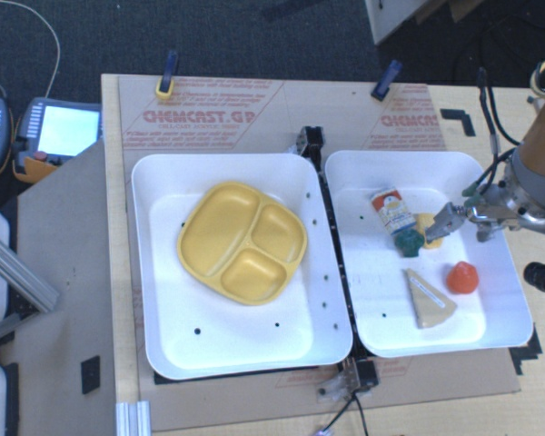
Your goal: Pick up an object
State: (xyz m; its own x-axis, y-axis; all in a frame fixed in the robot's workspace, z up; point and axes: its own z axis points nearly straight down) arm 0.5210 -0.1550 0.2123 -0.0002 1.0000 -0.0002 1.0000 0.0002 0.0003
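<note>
**Two bins on the counter, arm at the right edge of the frame**

Left bin: white, shallow. Holds one yellow divided plate with three compartments, lying flat near the bin's middle.

Right bin: white, shallow, touching the left bin along their shared edge. Contents, left to right:
- Small packet with red and white print, upper middle of the bin.
- Green piece, just below the packet, touching or nearly so.
- Yellow piece, just beside the green piece, partly covered by the gripper.
- Tan wedge, lower middle of the bin, lying flat.
- Red ball, just right of the wedge, apart from it.

Gripper: reaches in from the right, low over the yellow piece. Whether the fingers are spread or pinching anything cannot be told.
</note>
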